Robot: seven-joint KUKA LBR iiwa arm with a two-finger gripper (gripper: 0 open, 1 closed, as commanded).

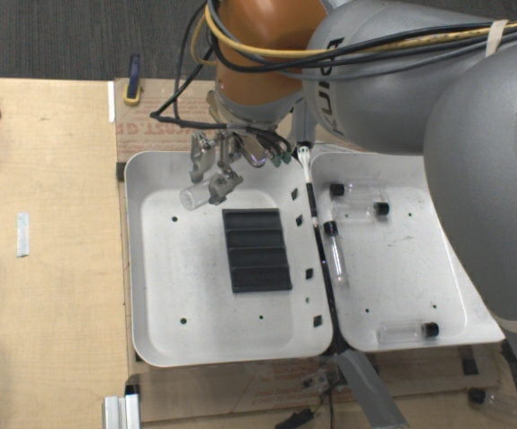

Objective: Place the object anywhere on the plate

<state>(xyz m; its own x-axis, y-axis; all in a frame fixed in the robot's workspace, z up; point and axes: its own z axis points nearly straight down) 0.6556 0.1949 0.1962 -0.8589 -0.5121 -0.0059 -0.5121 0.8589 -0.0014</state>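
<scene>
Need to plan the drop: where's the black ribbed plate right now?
In the camera view, the black ribbed plate lies flat near the middle of the left bin, just below and right of the tool, left of the divider between bins.

I see two white bins (pixel 151 329), speckled with dark scuffs, on a pale wood bench (pixel 53 311). The left one carries a black ribbed plate (pixel 257 250). My arm (pixel 437 70) is grey with an orange band (pixel 267 25) (yellow and black cables looped across it). The gripper (pixel 212 179) is silvery metal.
</scene>
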